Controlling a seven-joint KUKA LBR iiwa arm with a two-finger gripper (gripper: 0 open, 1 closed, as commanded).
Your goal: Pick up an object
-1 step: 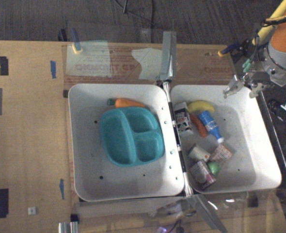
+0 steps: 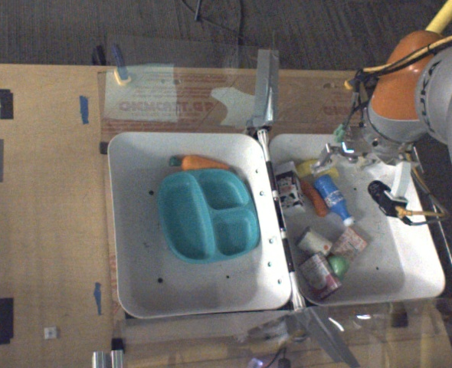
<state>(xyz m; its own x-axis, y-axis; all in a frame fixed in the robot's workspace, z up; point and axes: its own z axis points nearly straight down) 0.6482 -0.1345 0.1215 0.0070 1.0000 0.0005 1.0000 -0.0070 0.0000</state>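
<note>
The arm is reaching in over the far edge of the right bin (image 2: 421, 278), and the gripper (image 2: 347, 150) is hanging above that bin's upper left corner, just beside a yellow item (image 2: 312, 167). Whether the gripper is spread or pressed together cannot be told from this angle, and nothing is showing between its tips.

The nearest candidates are lying just below it: a blue bottle (image 2: 332, 195) on its side, slanting toward the bin's middle, with an orange stick (image 2: 313, 196) touching its left flank. The bottle is looking like light, rigid plastic, smooth and round, so it is likely to roll or slip under a poor pinch; a grasp across the middle of its body, square to its long axis, is seeming safest. A small boxed item (image 2: 288, 190) is sitting against the left wall. The teal divided tray (image 2: 208, 215) is resting in the left bin (image 2: 126, 228), well apart.
</note>
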